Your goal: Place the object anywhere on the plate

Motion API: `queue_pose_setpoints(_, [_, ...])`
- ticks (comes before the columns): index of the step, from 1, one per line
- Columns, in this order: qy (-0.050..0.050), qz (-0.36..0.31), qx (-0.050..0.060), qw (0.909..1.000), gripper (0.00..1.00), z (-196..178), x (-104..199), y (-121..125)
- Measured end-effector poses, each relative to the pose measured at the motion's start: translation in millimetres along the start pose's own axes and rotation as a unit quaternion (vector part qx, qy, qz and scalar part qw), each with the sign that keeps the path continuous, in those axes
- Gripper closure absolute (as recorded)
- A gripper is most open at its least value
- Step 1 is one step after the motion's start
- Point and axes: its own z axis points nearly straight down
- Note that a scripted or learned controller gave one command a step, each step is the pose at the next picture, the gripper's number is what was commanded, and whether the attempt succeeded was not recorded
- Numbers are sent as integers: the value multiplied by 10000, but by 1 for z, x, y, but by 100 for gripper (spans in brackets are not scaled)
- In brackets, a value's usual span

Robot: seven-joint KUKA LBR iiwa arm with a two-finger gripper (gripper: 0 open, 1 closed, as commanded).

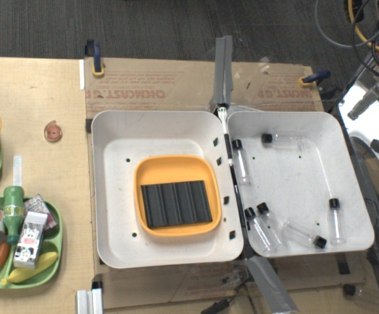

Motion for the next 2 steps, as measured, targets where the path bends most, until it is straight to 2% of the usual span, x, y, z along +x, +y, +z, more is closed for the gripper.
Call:
queue_pose_setpoints(1, [16,-1570,-2,9876,0,18,-2,1])
queue_pose_setpoints(2, [13,-3436,-2,9391,0,81,10,7])
